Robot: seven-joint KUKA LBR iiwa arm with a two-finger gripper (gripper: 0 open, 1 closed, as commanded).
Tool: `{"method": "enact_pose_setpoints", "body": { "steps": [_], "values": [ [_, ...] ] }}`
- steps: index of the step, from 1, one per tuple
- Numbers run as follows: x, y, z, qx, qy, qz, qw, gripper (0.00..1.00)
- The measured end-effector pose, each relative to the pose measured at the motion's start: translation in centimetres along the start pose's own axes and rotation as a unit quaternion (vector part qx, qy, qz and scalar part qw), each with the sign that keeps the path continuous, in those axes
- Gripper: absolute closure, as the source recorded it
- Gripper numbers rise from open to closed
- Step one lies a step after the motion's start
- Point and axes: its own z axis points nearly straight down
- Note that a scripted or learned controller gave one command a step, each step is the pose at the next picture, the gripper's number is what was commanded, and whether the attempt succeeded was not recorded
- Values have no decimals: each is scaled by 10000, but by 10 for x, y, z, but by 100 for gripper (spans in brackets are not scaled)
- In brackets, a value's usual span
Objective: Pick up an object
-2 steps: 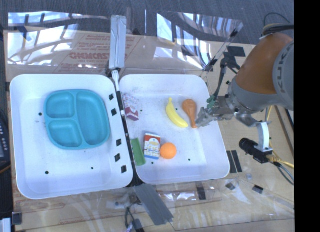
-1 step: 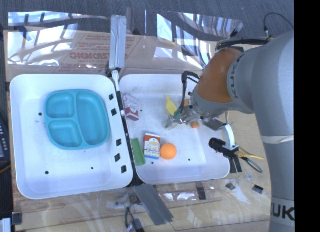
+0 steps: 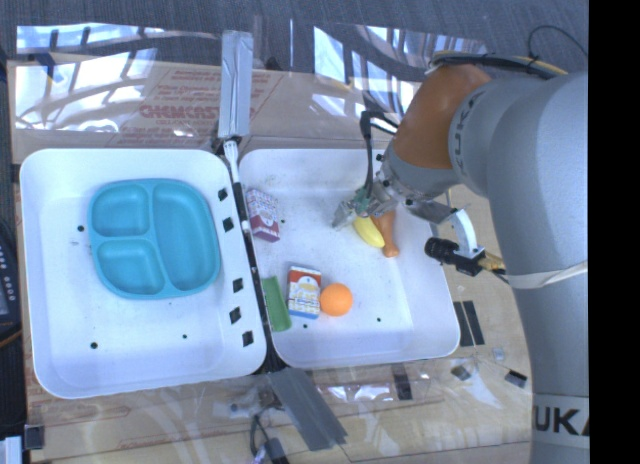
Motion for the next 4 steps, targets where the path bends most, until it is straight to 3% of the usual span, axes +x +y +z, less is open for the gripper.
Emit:
{"method": "enact_pose_setpoints", "body": {
  "steps": [1, 2, 3, 4],
  "values": [
    [31, 0, -113, -9, -10, -340, 9994, 0],
    [-14, -29, -4, -2, 1, -774, 9970, 0],
    [-30, 8, -1, -9, -7, -1272, 9919, 0],
    [-30, 8, -10, -9, -5, -1282, 9917, 100]
  ]
}}
